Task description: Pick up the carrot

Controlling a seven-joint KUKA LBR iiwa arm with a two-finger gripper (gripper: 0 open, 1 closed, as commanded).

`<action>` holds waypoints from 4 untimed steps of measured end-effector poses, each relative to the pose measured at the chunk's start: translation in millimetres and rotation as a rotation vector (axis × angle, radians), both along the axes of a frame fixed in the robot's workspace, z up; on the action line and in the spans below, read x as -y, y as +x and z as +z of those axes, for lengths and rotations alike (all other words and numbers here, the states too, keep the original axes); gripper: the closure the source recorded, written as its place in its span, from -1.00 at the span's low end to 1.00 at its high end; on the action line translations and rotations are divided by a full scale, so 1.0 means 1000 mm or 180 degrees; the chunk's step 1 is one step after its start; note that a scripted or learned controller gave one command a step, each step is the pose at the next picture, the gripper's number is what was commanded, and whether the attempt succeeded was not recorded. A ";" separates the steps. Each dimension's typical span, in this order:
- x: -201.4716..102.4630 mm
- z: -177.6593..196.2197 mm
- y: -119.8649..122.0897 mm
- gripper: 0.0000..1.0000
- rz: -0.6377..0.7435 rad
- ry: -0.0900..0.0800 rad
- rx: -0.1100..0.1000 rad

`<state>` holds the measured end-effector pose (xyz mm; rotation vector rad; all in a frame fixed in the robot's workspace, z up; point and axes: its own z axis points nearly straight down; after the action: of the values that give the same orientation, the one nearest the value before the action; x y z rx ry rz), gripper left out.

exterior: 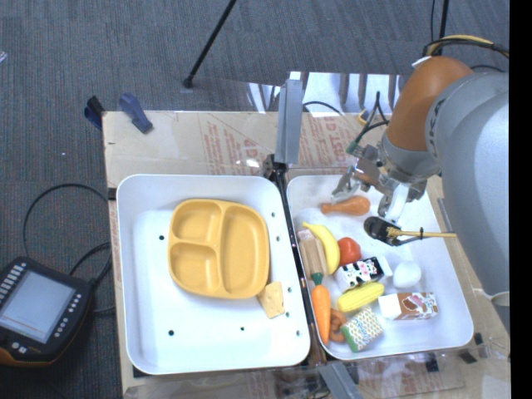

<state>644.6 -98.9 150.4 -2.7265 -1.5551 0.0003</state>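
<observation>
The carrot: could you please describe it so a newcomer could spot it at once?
Look in the right-hand white bin, along its left wall. The carrot lies there lengthwise, below the banana. It alone is a long orange taper with a green top.

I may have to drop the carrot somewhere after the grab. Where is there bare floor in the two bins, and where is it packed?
Left bin: bare floor all around the yellow plate, widest along the front and left; only a cheese wedge sits off its front right corner. Right bin: crowded from the carrot and banana across to the carton; small bare patches remain at its back left and right edge.
</observation>
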 end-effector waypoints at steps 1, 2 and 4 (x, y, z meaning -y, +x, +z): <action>0.051 -0.068 -0.004 -1.00 0.1220 0.0006 -0.0029; 0.029 0.017 0.001 -1.00 0.1517 -0.0006 0.0015; 0.067 -0.064 -0.013 -1.00 0.2157 0.0007 -0.0010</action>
<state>631.1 -165.9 86.0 -2.0524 -2.3707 0.0042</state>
